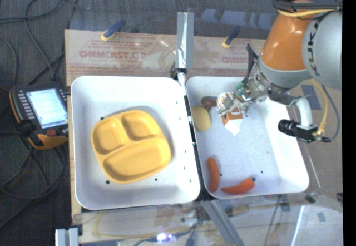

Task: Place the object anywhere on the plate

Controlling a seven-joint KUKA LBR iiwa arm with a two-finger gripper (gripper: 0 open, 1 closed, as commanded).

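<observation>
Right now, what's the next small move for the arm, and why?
Probably a short descent onto the orange-and-white object beneath the gripper in the right bin. The yellow plate in the left bin holds nothing yet.

A single fixed camera looks down on the tabletop [111,53] from above, tilted slightly rather than straight overhead. It stands far enough back to take in both white bins whole: the left bin [83,183] with its yellow plate [131,144], and the right bin [278,167]. Dark carpet [44,5] with cables fills the top and left margins, and a handheld control screen [40,110] sits at the left edge. The arm [300,39] comes in from the upper right.
</observation>
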